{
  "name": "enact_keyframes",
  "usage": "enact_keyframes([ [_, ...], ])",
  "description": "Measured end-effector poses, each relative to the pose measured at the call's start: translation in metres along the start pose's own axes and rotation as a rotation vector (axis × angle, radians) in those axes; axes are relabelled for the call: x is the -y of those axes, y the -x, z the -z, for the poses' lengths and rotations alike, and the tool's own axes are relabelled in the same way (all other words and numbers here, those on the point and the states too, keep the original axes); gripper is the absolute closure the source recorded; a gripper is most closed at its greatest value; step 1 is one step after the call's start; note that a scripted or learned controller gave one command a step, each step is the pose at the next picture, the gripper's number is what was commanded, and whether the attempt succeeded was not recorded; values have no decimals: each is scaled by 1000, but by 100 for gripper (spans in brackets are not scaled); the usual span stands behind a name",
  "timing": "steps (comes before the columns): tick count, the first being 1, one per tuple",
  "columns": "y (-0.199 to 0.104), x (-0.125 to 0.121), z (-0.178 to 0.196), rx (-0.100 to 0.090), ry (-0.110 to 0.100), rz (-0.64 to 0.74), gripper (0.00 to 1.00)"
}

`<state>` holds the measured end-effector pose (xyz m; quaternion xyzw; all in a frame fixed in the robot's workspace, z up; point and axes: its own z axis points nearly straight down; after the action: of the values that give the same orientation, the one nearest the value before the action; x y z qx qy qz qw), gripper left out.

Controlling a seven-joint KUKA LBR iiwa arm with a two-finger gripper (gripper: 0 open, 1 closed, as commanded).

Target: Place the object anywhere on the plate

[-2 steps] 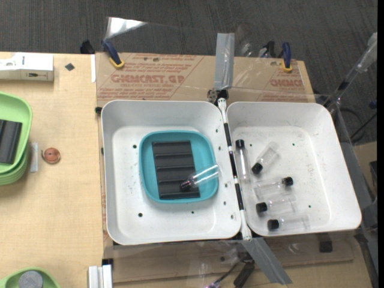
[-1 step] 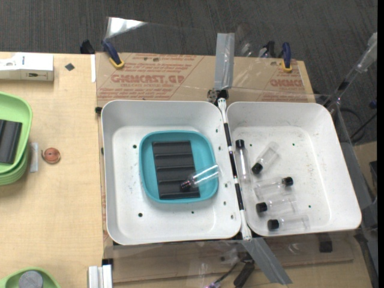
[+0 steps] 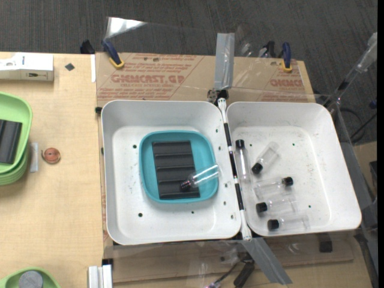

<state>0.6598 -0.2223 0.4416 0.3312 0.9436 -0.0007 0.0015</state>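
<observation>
A: Where do we see the little clear tube [image 3: 200, 179] with the black cap?

B: We see it lying on the blue plate [image 3: 147, 161], near the plate's bottom right corner, resting partly on the black block [image 3: 173, 164]. The plate sits in the left white bin [image 3: 120, 179].

A: And the right bin [image 3: 324, 161]?

B: We see more clear tubes [image 3: 264, 159] lying there.

A: Is the grabber open or closed?

B: We cannot tell.

Vial [image 3: 200, 179] on plate [image 3: 148, 161] in left bin [image 3: 120, 221]; other vials [image 3: 273, 194] in right bin [image 3: 336, 161]
</observation>
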Motion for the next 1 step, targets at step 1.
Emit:
enact_keyframes([
  [1, 0, 0, 0, 0, 0, 0, 0],
])
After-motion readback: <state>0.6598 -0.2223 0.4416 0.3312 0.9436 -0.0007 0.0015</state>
